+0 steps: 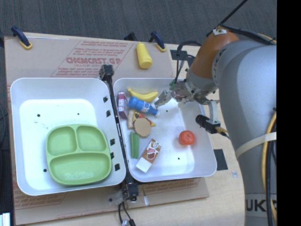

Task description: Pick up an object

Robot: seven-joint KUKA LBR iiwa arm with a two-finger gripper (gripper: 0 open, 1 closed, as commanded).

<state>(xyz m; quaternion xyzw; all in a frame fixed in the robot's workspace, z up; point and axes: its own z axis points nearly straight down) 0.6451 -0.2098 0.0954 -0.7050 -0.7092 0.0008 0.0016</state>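
Observation:
The right bin (200,161) holds several small items. A yellow banana (143,95) lies at its far side, with a blue bottle (142,105) just below it and a dark red can (122,102) by the left wall. A brown round piece (142,127), a green stick (135,145) and a red-and-white carton (149,155) lie lower down. A red tomato (186,137) sits alone to the right. My gripper (164,98) hangs low over the bin's far part, just right of the banana and the bottle, with nothing visibly held.
The left bin (28,98) carries a green divided plate (77,153). A yellow bottle (144,55) lies on the cardboard behind the bins. A black clip (106,71) sits where the bins meet. The arm's grey body covers the right side.

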